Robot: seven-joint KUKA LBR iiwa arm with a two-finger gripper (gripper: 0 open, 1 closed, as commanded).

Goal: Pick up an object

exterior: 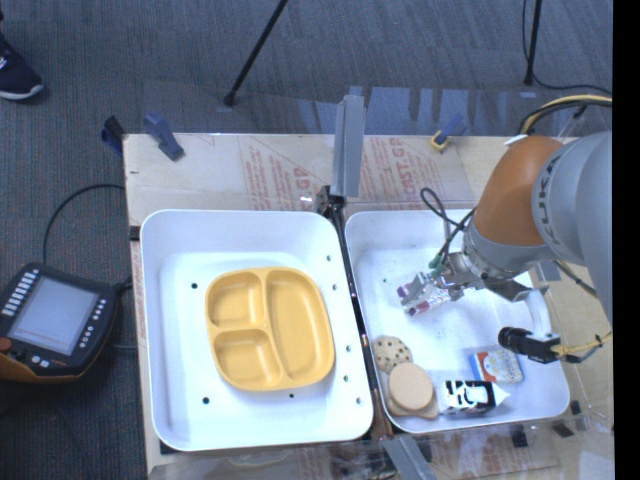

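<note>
End effector point(420, 295) poised low inside the right bin point(365, 230), its fingers too blurred for me to tell whether they are spread, clenched or gripping anything. Candidate objects lie along that bin's near edge: a chocolate-chip cookie point(391, 351), a tan round disc point(411, 389), a black-and-white carton point(470, 396) and a small packet point(497, 367), all apart from my wrist. The yellow divided plate point(269, 327) occupies the left bin point(160, 268), away from my reach.
</note>
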